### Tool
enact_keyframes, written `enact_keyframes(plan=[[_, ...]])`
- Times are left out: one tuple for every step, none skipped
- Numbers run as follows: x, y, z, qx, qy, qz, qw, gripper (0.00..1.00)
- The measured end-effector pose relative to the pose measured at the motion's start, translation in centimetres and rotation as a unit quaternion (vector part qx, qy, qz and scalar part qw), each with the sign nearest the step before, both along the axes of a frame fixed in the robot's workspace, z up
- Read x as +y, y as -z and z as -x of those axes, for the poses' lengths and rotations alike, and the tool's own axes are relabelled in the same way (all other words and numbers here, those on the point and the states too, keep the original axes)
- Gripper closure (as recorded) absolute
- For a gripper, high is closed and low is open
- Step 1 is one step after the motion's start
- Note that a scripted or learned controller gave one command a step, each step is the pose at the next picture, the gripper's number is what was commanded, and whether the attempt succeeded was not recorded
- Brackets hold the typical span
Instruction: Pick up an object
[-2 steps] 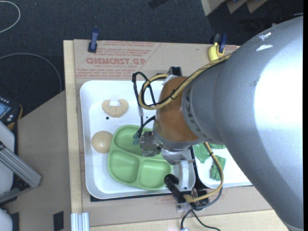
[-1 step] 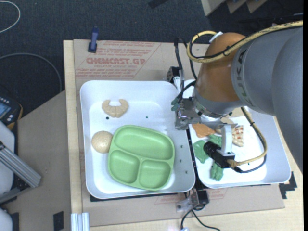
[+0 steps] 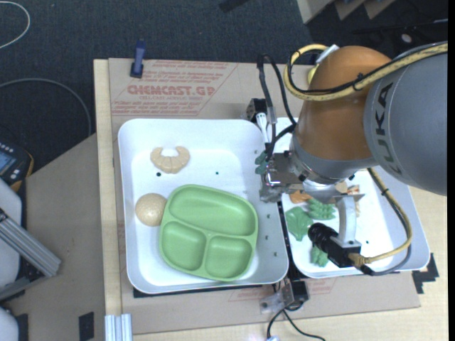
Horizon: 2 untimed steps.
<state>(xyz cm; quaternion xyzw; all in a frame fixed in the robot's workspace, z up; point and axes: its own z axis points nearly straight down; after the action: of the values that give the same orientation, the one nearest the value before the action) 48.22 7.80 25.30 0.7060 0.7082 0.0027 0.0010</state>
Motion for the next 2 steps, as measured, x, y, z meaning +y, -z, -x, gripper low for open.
enact_keyframes(plan=[[-0.09,-0.66,-0.12,0.001,0.001,0.0011,1.0,1.0],[-0.06,-1.66,-0.17,0.0,0.001,0.0013,1.0,1.0]])
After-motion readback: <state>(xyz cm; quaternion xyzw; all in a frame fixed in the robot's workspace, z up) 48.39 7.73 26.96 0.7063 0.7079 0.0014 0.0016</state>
